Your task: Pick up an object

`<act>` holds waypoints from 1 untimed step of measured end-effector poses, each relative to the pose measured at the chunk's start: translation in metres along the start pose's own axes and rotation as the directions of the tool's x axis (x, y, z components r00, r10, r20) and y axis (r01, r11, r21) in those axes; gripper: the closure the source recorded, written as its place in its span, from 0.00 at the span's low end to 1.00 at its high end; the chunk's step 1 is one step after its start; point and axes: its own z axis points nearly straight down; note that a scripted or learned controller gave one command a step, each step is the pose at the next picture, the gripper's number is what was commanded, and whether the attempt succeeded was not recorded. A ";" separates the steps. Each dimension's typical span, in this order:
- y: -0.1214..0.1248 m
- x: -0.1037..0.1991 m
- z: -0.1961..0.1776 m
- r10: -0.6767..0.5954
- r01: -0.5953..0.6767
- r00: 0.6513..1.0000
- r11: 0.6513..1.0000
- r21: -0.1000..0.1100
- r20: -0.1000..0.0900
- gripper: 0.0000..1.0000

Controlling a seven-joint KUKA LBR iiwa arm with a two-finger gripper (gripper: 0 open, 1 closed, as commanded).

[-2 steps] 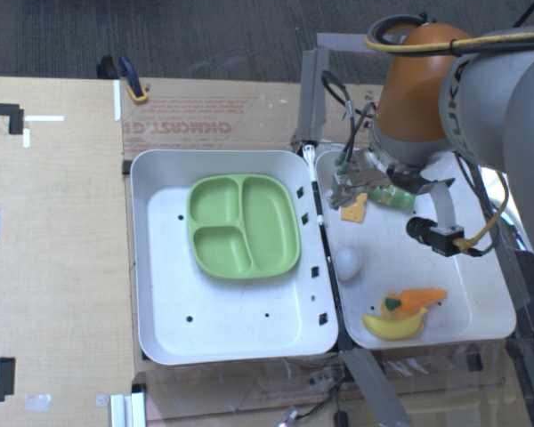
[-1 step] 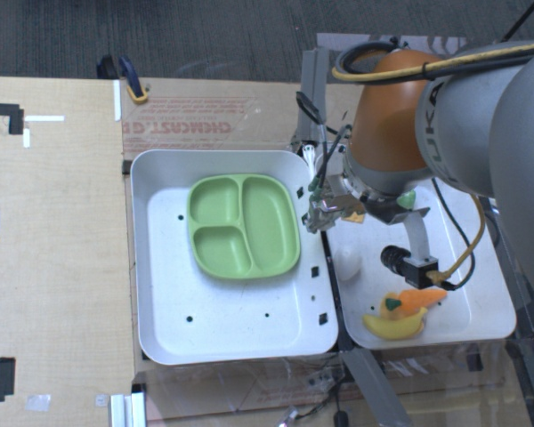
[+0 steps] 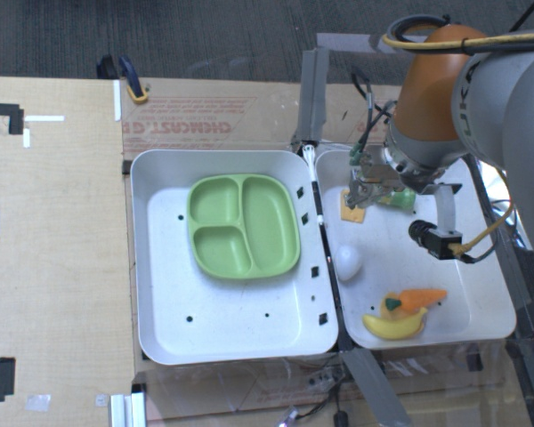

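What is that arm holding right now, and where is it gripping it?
It cannot be told. The gripper sits low in the right bin, next to a tan block and a green item, but no hold shows.

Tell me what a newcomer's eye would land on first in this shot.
Probably the pale green divided plate, lying alone in the left bin. Next, the grey and orange arm reaching down into the right bin, its tool low near a small tan piece. A banana and carrot lie by the front wall.
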 end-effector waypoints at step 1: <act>-0.029 -0.071 -0.024 -0.018 0.018 1.000 1.000 0.001 -0.001 1.00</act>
